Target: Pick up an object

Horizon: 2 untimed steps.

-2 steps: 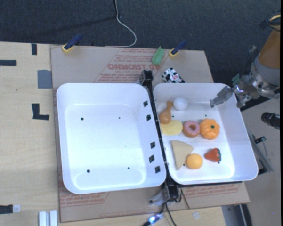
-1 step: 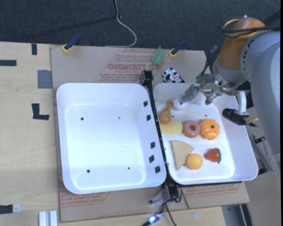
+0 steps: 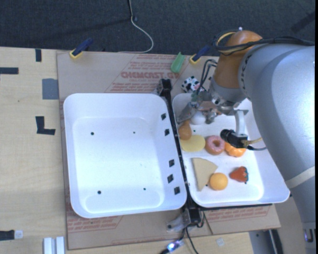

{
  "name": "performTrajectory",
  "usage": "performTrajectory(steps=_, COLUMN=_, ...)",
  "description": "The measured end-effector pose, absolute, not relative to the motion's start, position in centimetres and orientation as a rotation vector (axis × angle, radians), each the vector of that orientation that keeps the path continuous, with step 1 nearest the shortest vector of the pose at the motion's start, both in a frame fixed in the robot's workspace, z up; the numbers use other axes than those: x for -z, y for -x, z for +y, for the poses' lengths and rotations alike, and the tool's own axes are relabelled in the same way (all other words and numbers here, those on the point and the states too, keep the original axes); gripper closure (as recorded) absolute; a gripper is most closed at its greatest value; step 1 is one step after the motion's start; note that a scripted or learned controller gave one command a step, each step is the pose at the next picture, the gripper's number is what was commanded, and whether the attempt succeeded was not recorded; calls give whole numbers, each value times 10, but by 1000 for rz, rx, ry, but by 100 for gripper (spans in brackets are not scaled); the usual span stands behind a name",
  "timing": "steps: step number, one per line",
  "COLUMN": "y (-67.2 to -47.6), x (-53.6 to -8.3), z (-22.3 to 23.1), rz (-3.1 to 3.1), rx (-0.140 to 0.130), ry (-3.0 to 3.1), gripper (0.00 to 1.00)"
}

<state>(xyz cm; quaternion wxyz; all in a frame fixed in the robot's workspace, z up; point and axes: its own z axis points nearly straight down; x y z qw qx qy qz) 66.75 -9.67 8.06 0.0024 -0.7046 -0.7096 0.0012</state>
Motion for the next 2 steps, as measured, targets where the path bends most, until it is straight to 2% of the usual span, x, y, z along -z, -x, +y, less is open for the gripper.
performTrajectory(steps=1, y=-668, x=-95, z=-101, rz=-2225, rx=-4, ry=2216, gripper=100)
performTrajectory(steps=2, y=-618, x=-190, z=-55, rz=-2227, rx=7, ry=2217, gripper=100)
